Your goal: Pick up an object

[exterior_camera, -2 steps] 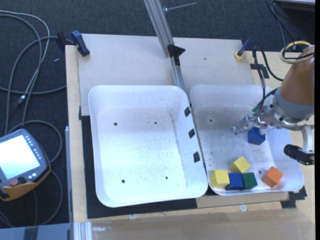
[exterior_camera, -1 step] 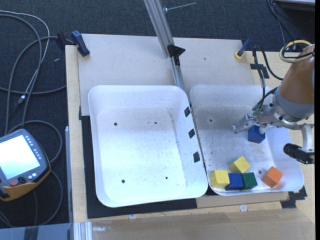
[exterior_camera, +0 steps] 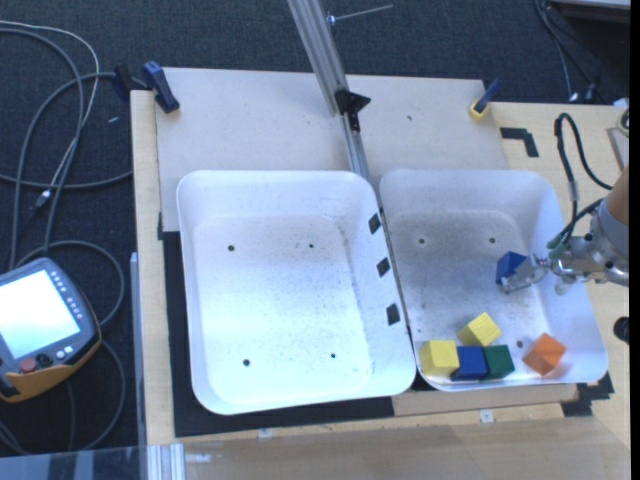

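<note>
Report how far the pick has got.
Done: the two-finger gripper has reached into the right white bin, beside the blue block. In hand: nothing clearly gripped; the block sits at the fingertips, contact unclear. Left: grasp and lift; the yellow, green and orange blocks lie untouched.

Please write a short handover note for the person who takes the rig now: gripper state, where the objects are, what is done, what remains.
Gripper: low in the right bin, right beside the blue block; whether it grips the block cannot be told.
Objects: near the right bin's front edge lie two yellow blocks, a second blue block, a green block and an orange block.
Done: arm brought to the blue block.
Left: confirm a grip and lift.
</note>
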You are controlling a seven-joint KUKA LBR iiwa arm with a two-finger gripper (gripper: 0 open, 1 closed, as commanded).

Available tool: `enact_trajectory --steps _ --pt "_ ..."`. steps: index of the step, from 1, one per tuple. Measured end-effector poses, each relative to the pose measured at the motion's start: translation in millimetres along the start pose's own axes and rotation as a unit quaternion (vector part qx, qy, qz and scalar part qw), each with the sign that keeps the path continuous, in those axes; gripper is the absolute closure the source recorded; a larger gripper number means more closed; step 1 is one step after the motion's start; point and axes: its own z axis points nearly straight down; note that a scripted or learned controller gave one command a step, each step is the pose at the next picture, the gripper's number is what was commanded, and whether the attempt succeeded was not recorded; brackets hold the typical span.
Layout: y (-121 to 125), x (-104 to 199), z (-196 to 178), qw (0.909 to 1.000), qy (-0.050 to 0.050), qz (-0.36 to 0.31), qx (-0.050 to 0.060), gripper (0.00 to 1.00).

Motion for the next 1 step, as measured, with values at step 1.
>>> enact_trajectory --steps 1 --pt "72.8 15.4 56.1 1.0 0.001 -0.005 -0.001 0.0"
